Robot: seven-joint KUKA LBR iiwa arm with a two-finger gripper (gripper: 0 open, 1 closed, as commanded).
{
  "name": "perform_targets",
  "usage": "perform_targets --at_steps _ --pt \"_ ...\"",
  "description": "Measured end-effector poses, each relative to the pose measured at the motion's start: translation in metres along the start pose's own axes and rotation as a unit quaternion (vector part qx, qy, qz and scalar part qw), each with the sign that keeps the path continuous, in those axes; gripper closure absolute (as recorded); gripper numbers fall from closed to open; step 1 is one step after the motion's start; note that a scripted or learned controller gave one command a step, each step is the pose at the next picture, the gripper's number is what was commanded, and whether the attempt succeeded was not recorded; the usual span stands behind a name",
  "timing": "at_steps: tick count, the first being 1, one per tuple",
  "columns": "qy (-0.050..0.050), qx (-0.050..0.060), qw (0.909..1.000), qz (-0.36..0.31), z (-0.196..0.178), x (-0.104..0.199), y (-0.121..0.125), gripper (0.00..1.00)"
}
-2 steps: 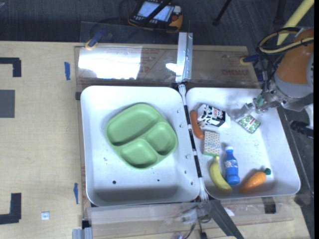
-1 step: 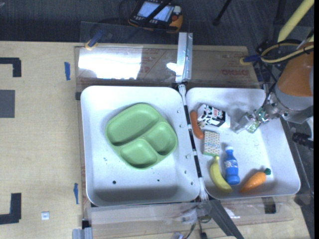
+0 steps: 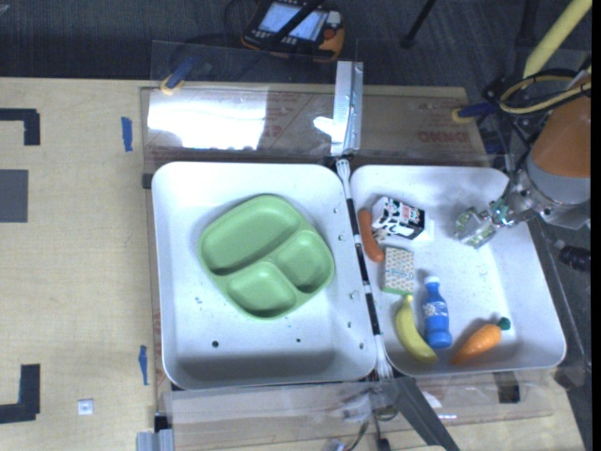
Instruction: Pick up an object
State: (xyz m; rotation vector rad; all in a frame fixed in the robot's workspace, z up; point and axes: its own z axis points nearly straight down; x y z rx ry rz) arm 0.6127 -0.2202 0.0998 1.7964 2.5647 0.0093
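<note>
Nearest the front edge of the right bin [image 3: 549, 346], a carrot [image 3: 477, 340] lies by the front right corner, its green top pointing toward the right wall. Just to its left stands a small blue bottle [image 3: 435, 314] with a white cap, touching or nearly touching a yellow banana [image 3: 409, 329] that curves along the bin's left side. Just behind the banana sits a small speckled square packet [image 3: 399, 268], and farther back a black-and-white carton [image 3: 398, 218] lies tilted. An orange sausage-shaped piece [image 3: 368, 236] rests against the left wall beside the carton. Toward the back right of the same bin, the gripper [image 3: 475, 225] hangs low over the bin floor, well apart from all the objects; how far its fingers are spread cannot be made out, and nothing shows between them. The arm [image 3: 562, 158] enters over the right wall, orange band above the wrist. Across the divider, the left bin [image 3: 178, 346] carries a green three-compartment tray [image 3: 267, 255], near its middle.
</note>
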Motion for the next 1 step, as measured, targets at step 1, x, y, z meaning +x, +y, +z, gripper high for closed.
perform_targets --at_steps 1 --pt "0.002 0.004 0.9997 -0.023 -0.0630 0.0419 0.0302 1.00"
